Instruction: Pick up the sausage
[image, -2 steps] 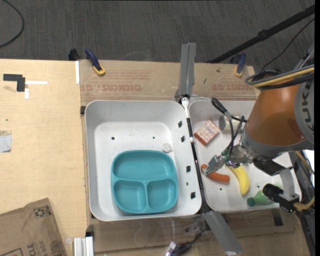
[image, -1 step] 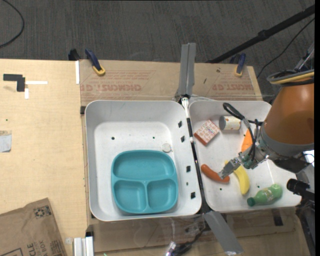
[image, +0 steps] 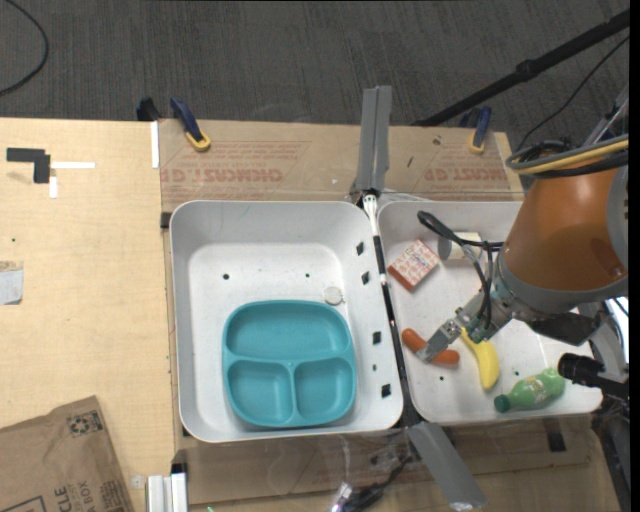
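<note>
Where the end effector (image: 440, 347) grips one sausage (image: 428, 346): one banana (image: 483, 361), one green bottle (image: 530, 390), one box (image: 413, 264).

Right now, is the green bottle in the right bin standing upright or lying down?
Lying down. The green bottle rests on its side on the right bin's floor, long axis flat, beside the banana.
</note>
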